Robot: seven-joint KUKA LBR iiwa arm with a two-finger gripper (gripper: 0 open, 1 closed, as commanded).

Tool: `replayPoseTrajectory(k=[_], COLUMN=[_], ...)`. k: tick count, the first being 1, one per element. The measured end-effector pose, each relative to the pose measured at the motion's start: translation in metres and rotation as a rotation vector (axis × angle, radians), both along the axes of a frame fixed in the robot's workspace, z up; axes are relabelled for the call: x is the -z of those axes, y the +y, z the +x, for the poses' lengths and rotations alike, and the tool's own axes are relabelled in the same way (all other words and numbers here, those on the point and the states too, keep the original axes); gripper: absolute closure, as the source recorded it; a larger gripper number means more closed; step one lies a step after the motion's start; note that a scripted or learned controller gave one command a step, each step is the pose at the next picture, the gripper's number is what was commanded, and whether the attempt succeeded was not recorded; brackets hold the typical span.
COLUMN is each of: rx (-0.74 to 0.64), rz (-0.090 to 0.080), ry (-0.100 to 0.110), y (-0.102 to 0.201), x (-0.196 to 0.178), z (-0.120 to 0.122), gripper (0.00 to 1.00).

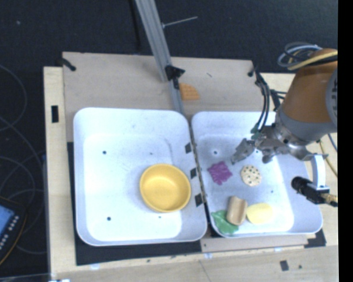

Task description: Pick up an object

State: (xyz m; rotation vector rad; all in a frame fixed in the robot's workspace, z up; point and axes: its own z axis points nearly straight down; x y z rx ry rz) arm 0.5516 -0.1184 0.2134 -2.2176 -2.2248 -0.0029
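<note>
**Inspector:** The likely targets lie in the right bin [282, 125]. A purple block [220, 172] sits near its middle, a speckled round cookie [251, 175] just beside it to the right. Along the near wall are a tan cylinder [236, 210], a yellow lump [259, 214] touching it, and a green piece [222, 222] partly tucked under the cylinder.

**Supervisor:** And the tool?

**Inspector:** The gripper [254, 150] hangs over the bin, above and between the block and the cookie. Its fingers look spread, with nothing between them. No object is held.

**Supervisor:** Risks from here?

**Inspector:** In my judgement, three. The block and cookie lie close together, so a descent between them could push both aside and close on neither. The cookie looks flat and low, so the fingers may slide over it. The cluster at the near wall is crowded, so a grab there may catch two items or jam against the wall.

**Supervisor:** Anything further out?

**Inspector:** The left bin [94, 128] holds a yellow bowl [165, 187], well apart from the arm. An orange item [189, 92] rests on the bench behind the bins.
</note>
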Motion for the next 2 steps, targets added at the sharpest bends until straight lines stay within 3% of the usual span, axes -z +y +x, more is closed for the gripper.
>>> replayPoseTrajectory(k=[1, 2], rx=[0.002, 0.005], rz=[0.0, -0.004], ry=[-0.001, 0.005], y=[0.0, 0.0], x=[0.0, 0.05], z=[0.0, -0.01], gripper=[0.0, 0.0])
